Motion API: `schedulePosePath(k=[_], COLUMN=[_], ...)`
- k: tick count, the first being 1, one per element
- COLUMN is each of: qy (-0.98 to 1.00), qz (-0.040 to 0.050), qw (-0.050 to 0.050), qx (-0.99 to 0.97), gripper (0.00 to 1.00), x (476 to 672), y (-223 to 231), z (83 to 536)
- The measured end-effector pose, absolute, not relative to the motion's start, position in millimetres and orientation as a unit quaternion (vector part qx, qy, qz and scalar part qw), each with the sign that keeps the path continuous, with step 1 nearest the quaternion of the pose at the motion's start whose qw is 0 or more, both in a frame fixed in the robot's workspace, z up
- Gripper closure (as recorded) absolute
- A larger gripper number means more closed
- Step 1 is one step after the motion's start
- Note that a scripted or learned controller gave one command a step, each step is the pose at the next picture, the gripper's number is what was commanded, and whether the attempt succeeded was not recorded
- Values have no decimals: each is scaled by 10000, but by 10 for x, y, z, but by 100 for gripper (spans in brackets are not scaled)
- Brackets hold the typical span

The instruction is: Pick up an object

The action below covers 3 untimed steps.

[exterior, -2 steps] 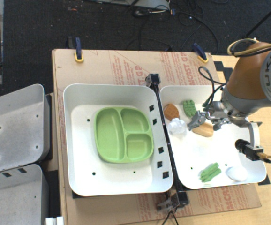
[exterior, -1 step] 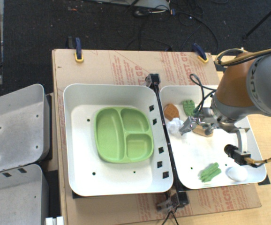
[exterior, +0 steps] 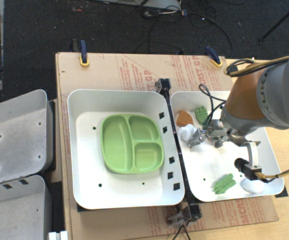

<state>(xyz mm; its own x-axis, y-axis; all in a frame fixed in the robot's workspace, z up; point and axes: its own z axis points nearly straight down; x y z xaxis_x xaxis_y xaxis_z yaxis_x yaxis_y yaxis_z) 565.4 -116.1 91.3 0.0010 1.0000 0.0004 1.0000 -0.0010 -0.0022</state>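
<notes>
Dark carpet with cables all around, and in the middle a plywood counter (exterior: 114, 66) carrying two shallow white bins side by side. Left bin (exterior: 82, 149) has a green divided plate (exterior: 133, 143) sitting in it and nothing else I can make out. Right bin (exterior: 212, 191) is where the action is.

Grey arm with its orange band (exterior: 247, 99) comes in from the right and hangs low over the right bin. Its hand (exterior: 200, 137) points toward the bin's left side, metal fingertips down near a crumpled white thing (exterior: 187, 131). Whether it's clenched or released I honestly can't tell, the tips are a blurry metallic tangle from this angle (and nothing is clearly sitting between them, so I wouldn't call it a grasp).

Other candidates in that bin: an orange-brown lump (exterior: 184, 117) and a small green piece (exterior: 201, 114) up toward the far edge, a green ridged object (exterior: 224, 183) near the front edge, and a pale round thing (exterior: 252, 185) in the front right corner.

My guess is the white crumpled thing is the target, since it lies just beside the fingertips, on the divider side. It's lumpy with no obvious long axis, so finger orientation probably matters little. The green ridged one lies slanted and well apart, back under the arm, so it'd need a bigger move.
</notes>
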Motion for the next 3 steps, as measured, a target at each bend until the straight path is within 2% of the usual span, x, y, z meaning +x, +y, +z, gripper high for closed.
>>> schedulePosePath(k=[1, 3], qy=[-7063, -7076], qz=[3, -12], qw=[5, -24], qx=[-7079, -7066], gripper=[100, 100], x=[5654, 5660], y=[-1161, -1246], z=[1019, 2206])
